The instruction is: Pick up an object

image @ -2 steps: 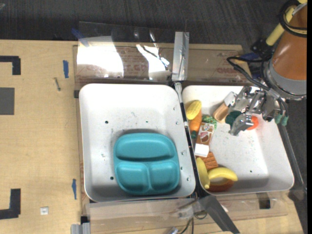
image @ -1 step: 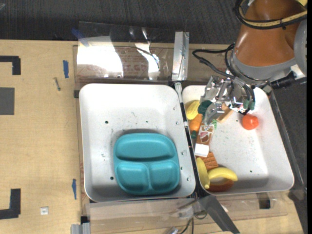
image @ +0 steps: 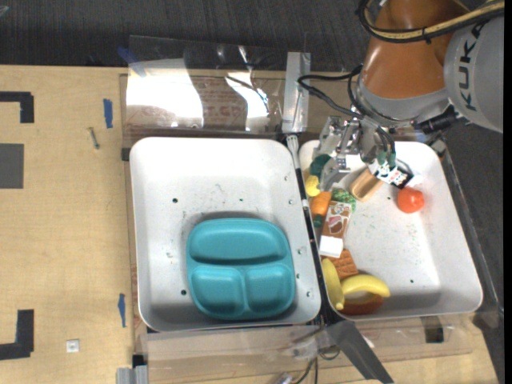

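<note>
Camera view: tool [image: 354, 152] over right bin [image: 448, 278], approx 11 o'clock corner, amid clutter; apart or together, can't tell. Nothing seen lifted, so pick not yet done.

Count:
- 2 bins
- 1 teal tray [image: 240, 266], in left bin [image: 160, 182]
- 1 banana [image: 362, 285], 1 carton [image: 339, 218], 1 white block [image: 331, 246], by right bin's 9 o'clock wall
- 1 red ball [image: 410, 201]

Grey arm [image: 478, 70], upper right: big dark letters running down along casing, "KU" clear, next letter cut by picture edge. This is start of brand name KUKA.

Small carton [image: 338, 219] in right bin, near wall between the two bins: printed label in brown, white and red, print too small to read.

Bench [image: 56, 214], left side: black corner-shaped marks, plain signs without letters or numbers.
</note>
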Controlling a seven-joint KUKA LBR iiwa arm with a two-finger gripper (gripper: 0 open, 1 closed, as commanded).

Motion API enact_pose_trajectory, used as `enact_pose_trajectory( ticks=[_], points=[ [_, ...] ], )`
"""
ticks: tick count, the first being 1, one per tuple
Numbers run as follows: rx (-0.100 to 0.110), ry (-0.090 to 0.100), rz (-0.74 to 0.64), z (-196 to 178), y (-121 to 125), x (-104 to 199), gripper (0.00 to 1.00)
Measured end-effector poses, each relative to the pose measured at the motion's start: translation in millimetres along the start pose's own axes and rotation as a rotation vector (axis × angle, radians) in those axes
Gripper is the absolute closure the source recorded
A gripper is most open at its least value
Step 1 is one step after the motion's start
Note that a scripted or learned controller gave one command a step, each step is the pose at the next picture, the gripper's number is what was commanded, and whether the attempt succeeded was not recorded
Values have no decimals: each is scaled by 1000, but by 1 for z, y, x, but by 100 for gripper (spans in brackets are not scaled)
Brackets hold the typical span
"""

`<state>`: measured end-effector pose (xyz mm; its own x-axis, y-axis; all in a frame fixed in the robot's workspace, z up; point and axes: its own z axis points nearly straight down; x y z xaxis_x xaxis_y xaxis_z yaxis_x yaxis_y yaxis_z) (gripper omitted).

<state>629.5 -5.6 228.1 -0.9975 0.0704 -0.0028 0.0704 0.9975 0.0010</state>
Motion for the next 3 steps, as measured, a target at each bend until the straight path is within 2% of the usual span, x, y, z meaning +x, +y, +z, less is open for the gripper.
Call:
enact_pose_trajectory(
  ticks=[1,2,3],
  points=[
    [-1,-4,0,4,25,-32,100],
    [0,-9,-105,-18,14,-32,100],
    [0,-9,-62,-38,-15,-40,100]
  ],
)
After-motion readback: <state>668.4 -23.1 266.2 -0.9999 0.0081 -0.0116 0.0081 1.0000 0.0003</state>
